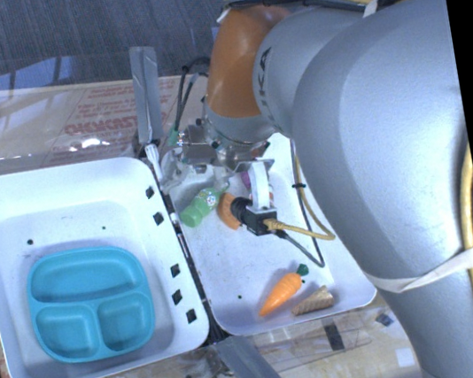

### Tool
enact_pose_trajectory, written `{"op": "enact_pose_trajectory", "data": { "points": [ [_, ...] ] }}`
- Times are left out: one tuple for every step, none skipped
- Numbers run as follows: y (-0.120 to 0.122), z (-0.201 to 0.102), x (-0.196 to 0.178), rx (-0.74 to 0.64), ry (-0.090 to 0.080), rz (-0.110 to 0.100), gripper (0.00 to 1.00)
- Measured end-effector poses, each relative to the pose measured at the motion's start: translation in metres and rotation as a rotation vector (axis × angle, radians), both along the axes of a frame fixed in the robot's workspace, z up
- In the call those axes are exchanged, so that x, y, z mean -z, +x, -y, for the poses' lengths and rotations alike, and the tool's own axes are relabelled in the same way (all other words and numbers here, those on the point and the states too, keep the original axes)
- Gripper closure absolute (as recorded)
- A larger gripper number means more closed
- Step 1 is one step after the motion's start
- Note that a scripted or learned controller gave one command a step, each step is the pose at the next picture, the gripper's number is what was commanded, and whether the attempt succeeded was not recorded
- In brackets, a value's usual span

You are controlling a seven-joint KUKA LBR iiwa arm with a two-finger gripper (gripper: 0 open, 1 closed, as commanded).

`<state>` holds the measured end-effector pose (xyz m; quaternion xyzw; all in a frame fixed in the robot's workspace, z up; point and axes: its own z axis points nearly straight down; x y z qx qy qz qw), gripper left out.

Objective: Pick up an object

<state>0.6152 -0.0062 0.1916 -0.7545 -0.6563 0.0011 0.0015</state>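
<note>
- Over the upper part of the right shallow white bin (233,274), the grey arm with its orange band (237,58) comes down from the right; its bulk covers that bin's right side and right rim.
- Two-finger gripper (194,177): low at the bin's upper left corner, close to the divider where the two bins meet; whether it is spread or closed cannot be told, as wrist hardware and cables crowd it.
- Green rounded plastic piece (195,210): on the bin floor just below the gripper, near the left wall.
- Small orange object (226,211): just right of the green piece, partly under the wrist.
- Orange toy carrot with green top (281,292): near the bottom rim, well apart from the gripper, with bare floor between.
- Tan cone-shaped item (313,302): just beside the carrot, against the bottom edge.
- Left shallow white bin (58,195): a turquoise three-compartment plastic tray (91,299) lies in its lower half; the upper half is bare floor.
</note>
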Motion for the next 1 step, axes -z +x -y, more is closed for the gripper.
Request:
{"op": "enact_pose_trajectory", "data": {
  "points": [
    [-0.0443, 0.0536, 0.0007, -0.221, 0.001, -0.002, 0.0]
  ]
}}
